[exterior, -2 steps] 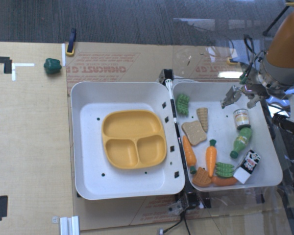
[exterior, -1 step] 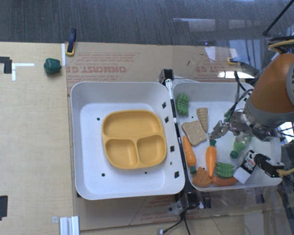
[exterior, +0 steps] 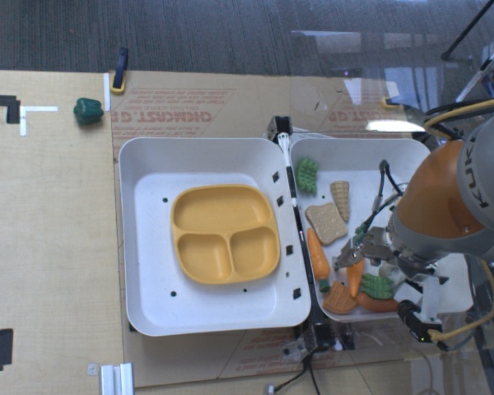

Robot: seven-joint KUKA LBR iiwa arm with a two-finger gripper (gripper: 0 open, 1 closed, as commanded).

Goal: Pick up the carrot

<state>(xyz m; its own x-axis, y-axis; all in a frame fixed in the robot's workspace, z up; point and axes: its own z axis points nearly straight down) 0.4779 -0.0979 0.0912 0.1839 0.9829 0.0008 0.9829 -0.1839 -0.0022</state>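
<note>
Down in the right bin (exterior: 412,151), the grey arm (exterior: 445,204) with its orange band reaches in from the right, and its claw (exterior: 356,257) hangs over the toy food near the bin's front edge. Whether the claw is apart or together cannot be told from this slant. An orange carrot (exterior: 356,276) stands just under the claw, tilted, and it is unclear whether it is clamped or only beside the tips. A second, longer carrot (exterior: 318,256) lies along the bin's left wall, with a slice of bread (exterior: 325,222) just beside it, a cracker (exterior: 340,197) behind that, and a green leafy piece (exterior: 307,174) at the back left. A green vegetable (exterior: 377,286) and a waffle piece (exterior: 340,299) sit at the front. The left bin (exterior: 140,245) holds a yellow divided plate (exterior: 226,234). On the desk (exterior: 41,245), far left, sits a small green ball (exterior: 88,111).
</note>
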